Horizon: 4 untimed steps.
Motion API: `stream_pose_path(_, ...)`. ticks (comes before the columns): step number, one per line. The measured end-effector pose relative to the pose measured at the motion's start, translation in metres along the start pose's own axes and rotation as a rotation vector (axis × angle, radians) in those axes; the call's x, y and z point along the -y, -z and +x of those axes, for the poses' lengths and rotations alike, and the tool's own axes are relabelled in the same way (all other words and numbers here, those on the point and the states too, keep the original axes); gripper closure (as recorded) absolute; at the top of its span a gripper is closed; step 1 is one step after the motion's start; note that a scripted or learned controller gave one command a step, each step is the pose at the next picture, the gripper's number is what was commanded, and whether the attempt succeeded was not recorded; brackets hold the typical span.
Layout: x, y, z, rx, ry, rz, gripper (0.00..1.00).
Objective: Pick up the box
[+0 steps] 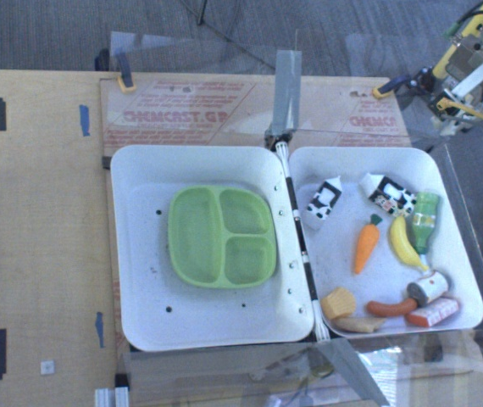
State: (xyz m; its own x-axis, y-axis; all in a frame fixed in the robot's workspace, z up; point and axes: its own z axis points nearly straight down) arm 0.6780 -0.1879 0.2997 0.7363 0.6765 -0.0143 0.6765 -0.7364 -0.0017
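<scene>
Lay untouched at the front right corner of the right bin: the red-and-white box, just beside a small can and sausage, with the gripper well apart beyond the far rim, grip state impossible to tell, pickup not yet begun

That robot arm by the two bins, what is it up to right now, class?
The robot arm's hand hangs above the bench's top right corner, outside the right bin, holding nothing we can see. The red and white box it should pick up lies untouched in that bin's near right corner, among toy food. The left bin holds a green plate.
</scene>
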Motion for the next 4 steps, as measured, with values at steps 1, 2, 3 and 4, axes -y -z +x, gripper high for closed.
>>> stream_pose_path(1,0.000,0.009,0.002,0.002,0.004,-0.001,1.00)
stream_pose_path(2,-0.001,0.018,0.003,0.004,0.008,-0.002,1.00)
stream_pose_path(3,-0.001,-0.019,-0.036,-0.012,-0.018,0.002,1.00)
stream_pose_path(4,-0.002,-0.010,-0.035,-0.013,-0.018,0.003,1.00)
